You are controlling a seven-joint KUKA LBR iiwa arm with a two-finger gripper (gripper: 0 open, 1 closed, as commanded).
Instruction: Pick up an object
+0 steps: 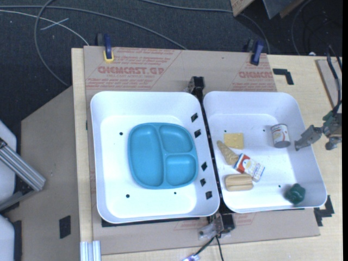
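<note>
The right bin holds several small objects. A small silver can lies near its right wall. A yellow square piece, a tan cone-shaped piece, a red and white packet and a tan bread roll cluster at the bin's left. A dark green object sits in the near right corner. My gripper hovers over the bin's right rim, just right of the can, open with nothing between its fingers.
The left bin holds a blue divided plate. A black hinge strip runs between the bins. Blue clamps pin the cardboard at the back edge. Cables lie on the dark floor behind.
</note>
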